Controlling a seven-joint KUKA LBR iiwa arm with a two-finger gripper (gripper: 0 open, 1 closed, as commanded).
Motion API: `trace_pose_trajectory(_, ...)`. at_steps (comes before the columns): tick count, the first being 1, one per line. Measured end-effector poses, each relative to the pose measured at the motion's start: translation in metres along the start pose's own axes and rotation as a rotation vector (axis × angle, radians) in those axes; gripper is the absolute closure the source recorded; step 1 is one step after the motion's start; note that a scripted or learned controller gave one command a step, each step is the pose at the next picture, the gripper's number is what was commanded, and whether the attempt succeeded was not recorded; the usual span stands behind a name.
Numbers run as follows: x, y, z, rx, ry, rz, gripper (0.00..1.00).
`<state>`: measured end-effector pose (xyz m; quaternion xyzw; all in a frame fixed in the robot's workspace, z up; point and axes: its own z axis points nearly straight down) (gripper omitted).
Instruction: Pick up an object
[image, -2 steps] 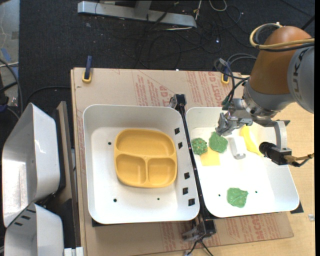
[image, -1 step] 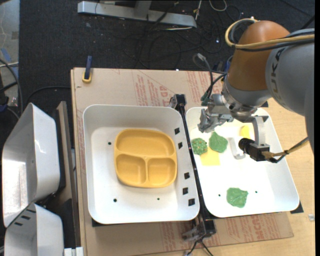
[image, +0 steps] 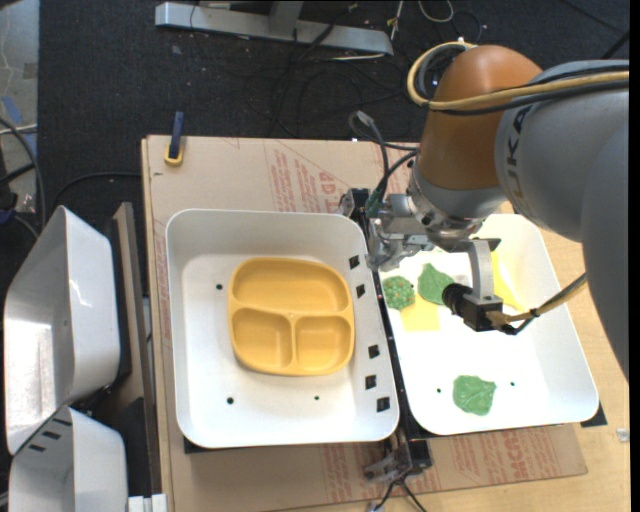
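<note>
Camera view: arm comes in from the right w/ gripper (image: 425, 262) low over the right bin (image: 560, 385), near that bin's back-left corner. Can't tell gripper state, wrist hides it. Just beside it lie a small green bumpy ball (image: 399, 291), a green leaf-like piece (image: 434, 283) and a yellow flat piece (image: 421, 316). Another green leafy piece (image: 473, 393) sits well apart, toward bin front. Left bin (image: 200, 400) holds a yellow divided tray (image: 292, 314), 3 compartments. Both bins on cardboard-covered bench (image: 250, 170).
</note>
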<state>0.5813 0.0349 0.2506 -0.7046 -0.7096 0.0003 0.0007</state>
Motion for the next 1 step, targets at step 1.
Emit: trace_pose_trajectory(1, 0.058, -0.0035, 0.0146, 0.001, 0.0, -0.001, 1.0)
